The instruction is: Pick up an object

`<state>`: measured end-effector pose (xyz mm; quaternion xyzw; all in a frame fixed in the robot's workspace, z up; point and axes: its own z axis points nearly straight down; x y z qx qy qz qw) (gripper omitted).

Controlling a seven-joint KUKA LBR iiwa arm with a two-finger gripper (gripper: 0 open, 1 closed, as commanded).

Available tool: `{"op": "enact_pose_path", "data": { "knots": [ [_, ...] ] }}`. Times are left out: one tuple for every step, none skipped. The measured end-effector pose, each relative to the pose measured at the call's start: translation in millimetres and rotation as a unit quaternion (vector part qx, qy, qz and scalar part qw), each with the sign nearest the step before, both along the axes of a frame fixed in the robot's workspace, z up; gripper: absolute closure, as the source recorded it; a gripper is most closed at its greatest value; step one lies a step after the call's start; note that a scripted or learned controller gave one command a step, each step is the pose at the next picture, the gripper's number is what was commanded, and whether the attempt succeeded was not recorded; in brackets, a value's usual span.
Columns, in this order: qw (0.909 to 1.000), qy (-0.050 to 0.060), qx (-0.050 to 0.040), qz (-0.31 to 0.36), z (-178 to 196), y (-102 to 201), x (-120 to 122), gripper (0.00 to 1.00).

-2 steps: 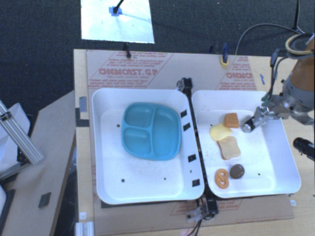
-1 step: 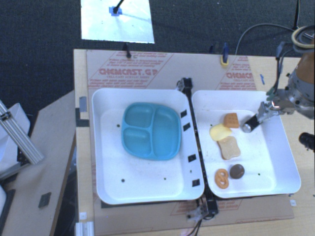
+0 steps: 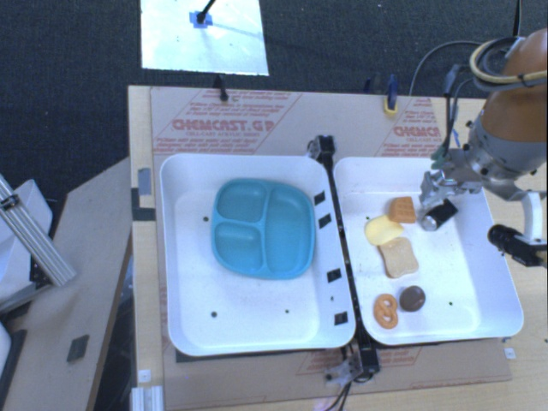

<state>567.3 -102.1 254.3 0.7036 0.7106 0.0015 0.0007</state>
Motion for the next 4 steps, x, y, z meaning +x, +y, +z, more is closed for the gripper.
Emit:
{"op": "enact_pose_path", "data": {
  "knots": [
    [1.0,0.0,0.0001,0.0,-10,55,14,1.0],
    [1.0,-0.001,0.0006,0.0,-5,105,35,1.0],
    [1.0,0.0,0.0,0.0,-24,148,61,1.0],
    [1.0,0.0,0.0007,0.0,-32,201,74,1.0]
  ]
}}
